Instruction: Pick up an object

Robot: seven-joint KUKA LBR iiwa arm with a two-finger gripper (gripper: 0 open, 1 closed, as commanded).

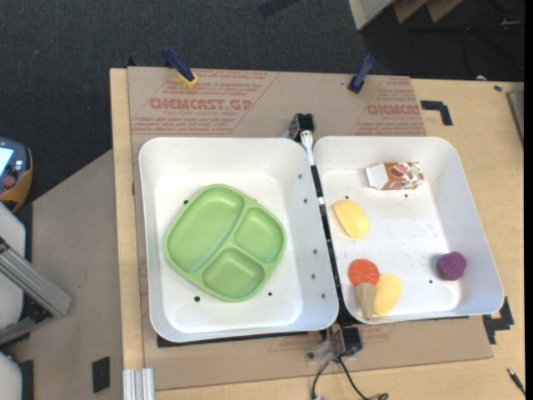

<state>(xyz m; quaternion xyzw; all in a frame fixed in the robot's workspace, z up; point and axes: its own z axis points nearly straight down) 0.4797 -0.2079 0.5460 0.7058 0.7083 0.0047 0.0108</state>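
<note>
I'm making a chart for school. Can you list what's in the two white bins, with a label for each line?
left bin: green divided plate, three compartments
right bin: five small things
top of right bin: red and white packet
near the divider: yellow oval piece
near front edge: orange round piece, touching a tan and yellow piece
right side: purple ball, apart from the others
under the bins: brown cardboard sheet

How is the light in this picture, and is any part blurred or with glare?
Camera view: light is even and soft, with faint shadows under the green plate; the white bins are bright but not blown out; the toys, such as the purple ball, look slightly soft.
</note>
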